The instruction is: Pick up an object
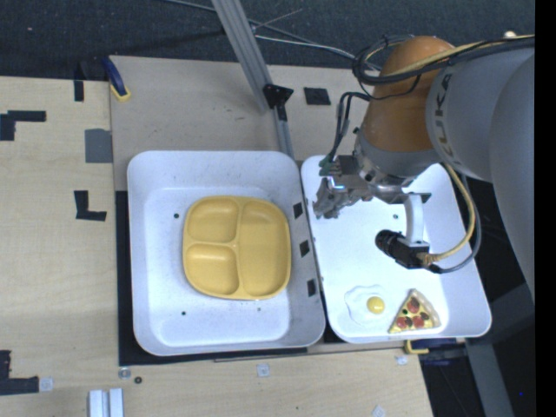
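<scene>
A toy fried egg (367, 303) and a toy pizza slice (414, 312) lie side by side at the near edge of the right bin (452, 276). My gripper (329, 200) hangs over the far left part of that bin, well away from both toys. Nothing shows between its fingers. The arm's orange band (408, 85) and grey wrist cover the bin's far end.
A yellow divided plate (236, 247) lies in the middle of the left bin (156, 233). A grey metal pole (248, 50) slants down to the gap between the bins. A black cable fitting (398, 247) hangs from the wrist over the right bin.
</scene>
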Robot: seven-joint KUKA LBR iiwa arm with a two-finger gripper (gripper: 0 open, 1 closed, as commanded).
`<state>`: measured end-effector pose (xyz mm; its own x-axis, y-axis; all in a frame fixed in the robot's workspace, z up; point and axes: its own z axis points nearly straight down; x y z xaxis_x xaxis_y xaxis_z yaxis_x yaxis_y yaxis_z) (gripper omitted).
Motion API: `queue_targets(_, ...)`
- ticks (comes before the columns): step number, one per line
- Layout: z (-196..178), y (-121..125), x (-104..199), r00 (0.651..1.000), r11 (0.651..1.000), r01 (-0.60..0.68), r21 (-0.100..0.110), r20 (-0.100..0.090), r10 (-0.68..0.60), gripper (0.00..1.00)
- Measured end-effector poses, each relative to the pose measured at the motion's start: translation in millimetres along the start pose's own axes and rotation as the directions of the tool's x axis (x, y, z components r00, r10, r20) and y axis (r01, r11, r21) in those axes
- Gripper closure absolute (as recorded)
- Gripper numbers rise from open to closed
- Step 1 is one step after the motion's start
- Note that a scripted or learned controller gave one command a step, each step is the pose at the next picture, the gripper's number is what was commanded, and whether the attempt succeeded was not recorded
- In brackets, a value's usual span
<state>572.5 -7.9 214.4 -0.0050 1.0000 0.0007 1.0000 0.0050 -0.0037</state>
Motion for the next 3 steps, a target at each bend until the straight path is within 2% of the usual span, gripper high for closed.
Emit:
queue_targets(2,-3,-70,102,1.000,1.000,0.001,0.002,0.000,-0.001,1.00)
queue_targets(3,-3,-68,99,1.000,1.000,-0.003,0.000,0.001,0.003,0.00)
